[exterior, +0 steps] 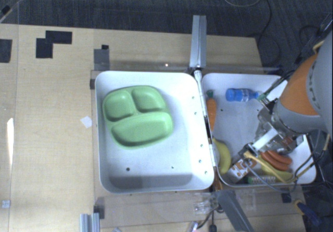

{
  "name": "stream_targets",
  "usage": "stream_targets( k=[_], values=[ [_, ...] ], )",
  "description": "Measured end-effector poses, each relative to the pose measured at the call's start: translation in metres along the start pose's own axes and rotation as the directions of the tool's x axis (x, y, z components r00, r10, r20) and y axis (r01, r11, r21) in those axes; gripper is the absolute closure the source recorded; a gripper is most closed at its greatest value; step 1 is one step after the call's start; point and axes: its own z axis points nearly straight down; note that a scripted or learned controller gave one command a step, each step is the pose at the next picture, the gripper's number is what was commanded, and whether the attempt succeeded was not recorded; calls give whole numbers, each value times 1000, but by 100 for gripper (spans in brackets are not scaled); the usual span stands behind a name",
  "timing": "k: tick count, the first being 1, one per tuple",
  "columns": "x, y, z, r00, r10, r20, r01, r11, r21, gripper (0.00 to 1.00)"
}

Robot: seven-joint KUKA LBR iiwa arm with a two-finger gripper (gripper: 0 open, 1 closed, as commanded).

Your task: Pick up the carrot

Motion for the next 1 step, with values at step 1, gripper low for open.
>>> stream_targets(
  k=[1],
  values=[
    [-20,39,57,966,-258,1,258,966,2,100]
  ],
)
